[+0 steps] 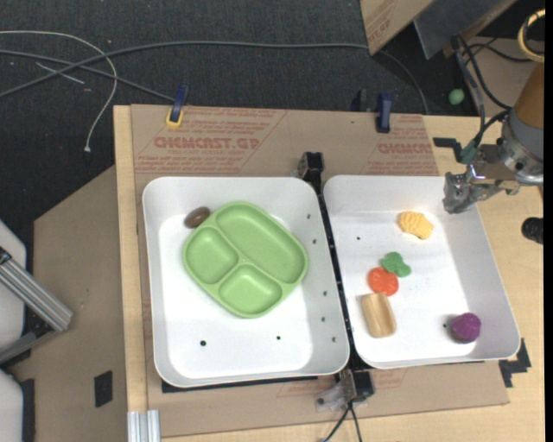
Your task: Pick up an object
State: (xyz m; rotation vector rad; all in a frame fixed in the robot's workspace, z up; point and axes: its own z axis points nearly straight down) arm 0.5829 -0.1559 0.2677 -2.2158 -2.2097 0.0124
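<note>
Cardboard (259,138) covers the bench under both bins, and I can read red print on it twice: "CHEMCAST GP" plainly behind the left bin, and the same word partly cut off behind the right one. Two blue clamps pin the sheet's far edge, one (178,104) at left and one (383,112) nearer the middle. Dark carpet lies beyond, with thin pale cables (78,69) trailing over it and a brown box (389,22) at the top.

I count two white bins. The left bin (173,345) holds one green tray (245,259) with three compartments, lying slightly turned, and one small brown lump (198,217) touching the tray's far left edge.

The right bin (484,268) holds five loose things: one yellow piece (416,224) near the far side, one green piece (396,263) touching one red-orange ball (383,281) near the middle, one tan block (378,314) just in front of the ball, and one purple ball (466,326) by the near right corner, well apart from the rest.

From my seat I see the gripper (460,194) hanging over the far right rim of the right bin, beside the yellow piece but not touching it. I see nothing between its fingers; whether they are spread or closed I cannot tell at this slant.
</note>
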